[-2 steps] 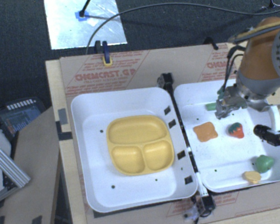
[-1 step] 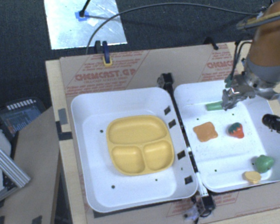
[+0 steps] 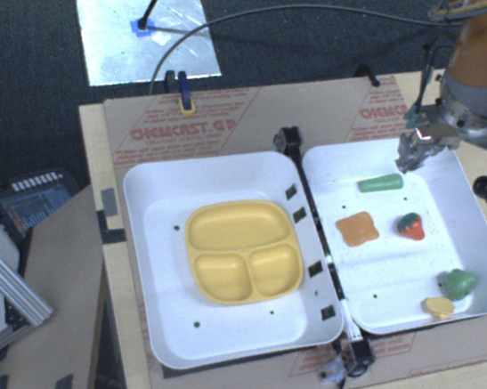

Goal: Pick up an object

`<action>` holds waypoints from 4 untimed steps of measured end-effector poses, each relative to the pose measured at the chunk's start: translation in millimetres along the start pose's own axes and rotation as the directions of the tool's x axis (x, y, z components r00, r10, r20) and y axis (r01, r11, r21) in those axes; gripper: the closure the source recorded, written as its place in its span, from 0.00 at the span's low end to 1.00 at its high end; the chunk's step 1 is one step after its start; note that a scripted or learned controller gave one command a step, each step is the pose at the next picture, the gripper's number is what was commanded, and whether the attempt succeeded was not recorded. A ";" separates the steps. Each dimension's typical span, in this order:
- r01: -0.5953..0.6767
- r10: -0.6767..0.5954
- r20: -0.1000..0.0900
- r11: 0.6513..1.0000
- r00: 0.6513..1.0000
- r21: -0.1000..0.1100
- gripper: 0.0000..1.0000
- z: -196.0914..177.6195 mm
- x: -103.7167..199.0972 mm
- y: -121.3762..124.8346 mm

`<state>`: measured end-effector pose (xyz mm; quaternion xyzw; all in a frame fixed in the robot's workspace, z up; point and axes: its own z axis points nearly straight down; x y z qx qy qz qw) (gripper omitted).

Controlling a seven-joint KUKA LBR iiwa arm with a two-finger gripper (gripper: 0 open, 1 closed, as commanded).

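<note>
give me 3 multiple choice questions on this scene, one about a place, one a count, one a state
1. Where does the yellow divided tray sit?
A. in the left bin
B. in the right bin
C. on the cardboard outside the bins

2. How many small objects lie in the right bin?
A. three
B. five
C. seven

3. How does the pincer stand relative to the green stick-shaped object?
A. above the bin's upper right part, beside the object, nothing seen between its fingers
B. lifting the object high over the left bin
C. resting on the yellow tray

Answers:
1. A, the tray lies in the middle of the left bin.
2. B, the green stick, an orange piece, a red and green item, a green item and a yellow piece.
3. A, the green stick lies flat on the bin floor just beside the pincer.
</note>
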<state>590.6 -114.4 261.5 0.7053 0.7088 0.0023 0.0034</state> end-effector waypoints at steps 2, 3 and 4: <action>0.004 -0.004 -0.003 1.000 1.000 0.007 1.00 20.5 103.6 21.4; 0.004 -0.004 -0.003 1.000 1.000 0.007 1.00 32.9 151.0 22.9; 0.004 -0.004 -0.003 1.000 1.000 0.006 1.00 24.7 201.3 24.8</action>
